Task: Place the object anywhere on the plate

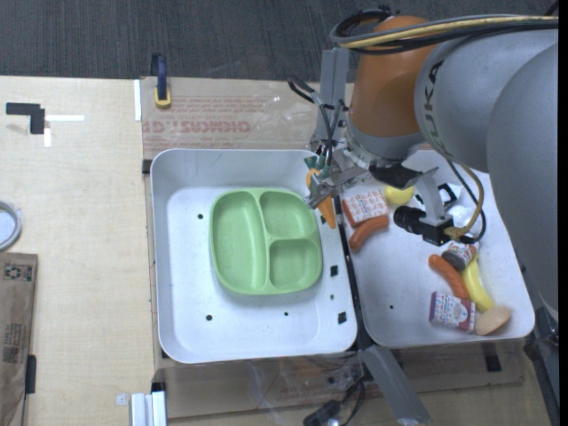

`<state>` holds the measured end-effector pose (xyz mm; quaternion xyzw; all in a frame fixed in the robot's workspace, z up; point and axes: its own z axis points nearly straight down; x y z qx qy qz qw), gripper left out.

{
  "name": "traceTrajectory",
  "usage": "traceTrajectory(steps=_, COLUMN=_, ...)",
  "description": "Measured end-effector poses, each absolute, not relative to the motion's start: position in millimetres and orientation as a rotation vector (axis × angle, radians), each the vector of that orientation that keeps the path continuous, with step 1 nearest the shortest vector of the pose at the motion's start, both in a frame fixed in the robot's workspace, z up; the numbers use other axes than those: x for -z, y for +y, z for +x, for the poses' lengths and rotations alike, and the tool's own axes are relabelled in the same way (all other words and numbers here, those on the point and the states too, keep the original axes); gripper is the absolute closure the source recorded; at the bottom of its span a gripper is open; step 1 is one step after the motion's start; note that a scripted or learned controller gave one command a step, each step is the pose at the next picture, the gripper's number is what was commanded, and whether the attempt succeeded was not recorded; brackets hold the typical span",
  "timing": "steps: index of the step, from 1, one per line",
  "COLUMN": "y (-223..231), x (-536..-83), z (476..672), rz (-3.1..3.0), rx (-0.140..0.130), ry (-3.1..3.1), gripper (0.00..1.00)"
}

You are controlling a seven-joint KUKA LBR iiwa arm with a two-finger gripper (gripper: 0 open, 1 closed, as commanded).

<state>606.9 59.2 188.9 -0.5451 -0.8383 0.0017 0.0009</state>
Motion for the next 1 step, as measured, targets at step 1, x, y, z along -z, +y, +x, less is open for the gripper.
traceTrajectory(steps=1, y=59.1, x=-189.0, z=606.9, rz=-1.712, rx=-0.005, ry=-2.632, gripper=0.00)
